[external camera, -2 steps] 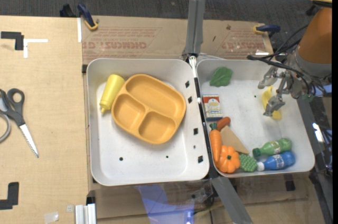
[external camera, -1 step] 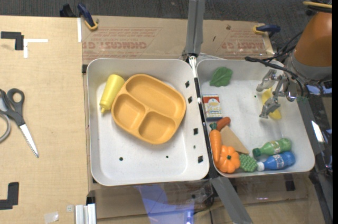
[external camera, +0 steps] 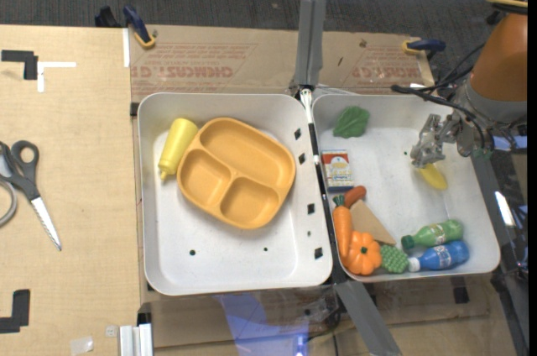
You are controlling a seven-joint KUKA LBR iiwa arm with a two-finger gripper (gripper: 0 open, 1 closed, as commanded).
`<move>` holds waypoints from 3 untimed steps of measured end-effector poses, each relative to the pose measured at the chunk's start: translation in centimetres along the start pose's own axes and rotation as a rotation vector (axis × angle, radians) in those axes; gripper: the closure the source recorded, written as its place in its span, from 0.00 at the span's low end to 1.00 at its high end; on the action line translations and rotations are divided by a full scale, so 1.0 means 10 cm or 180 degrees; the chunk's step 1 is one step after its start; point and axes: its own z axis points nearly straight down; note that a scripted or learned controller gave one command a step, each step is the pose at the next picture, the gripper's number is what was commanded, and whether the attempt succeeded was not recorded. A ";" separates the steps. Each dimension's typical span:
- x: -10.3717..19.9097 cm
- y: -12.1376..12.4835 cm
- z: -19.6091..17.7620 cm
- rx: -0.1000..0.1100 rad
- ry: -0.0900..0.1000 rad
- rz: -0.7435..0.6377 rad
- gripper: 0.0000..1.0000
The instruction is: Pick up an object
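Two white bins sit side by side: the left bin [external camera: 168, 262] holds two things, the right bin [external camera: 394, 115] nine. My gripper [external camera: 430, 151] hangs over the right bin's far right part, directly above one small yellow piece [external camera: 435, 177]; my fingers point down at it, but at this scale I cannot tell how far apart they stand, nor whether they touch the piece, which appears to lie on the bin floor. Left bin: one orange tray [external camera: 235, 172] with three compartments, and one yellow bottle [external camera: 175, 146] touching its left rim. Right bin, besides the yellow piece: one green leaf [external camera: 351, 123] at the far left corner; one small box [external camera: 336, 170] by the left wall; one red pepper [external camera: 354, 196]; one carrot [external camera: 342, 232]; one tan wedge [external camera: 372, 223]; one pumpkin [external camera: 362, 253]; one green bottle [external camera: 433, 234]; one blue bottle [external camera: 438, 257] just nearer, the two lying side by side. On the bench to the left lies one pair of scissors [external camera: 29, 186].
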 end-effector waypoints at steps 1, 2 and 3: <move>0.00 0.00 0.00 -0.0001 0.0001 0.0000 0.00; -0.02 0.01 -0.11 0.0003 -0.0022 -0.0008 1.00; -0.02 0.01 -0.11 0.0002 -0.0021 -0.0008 0.00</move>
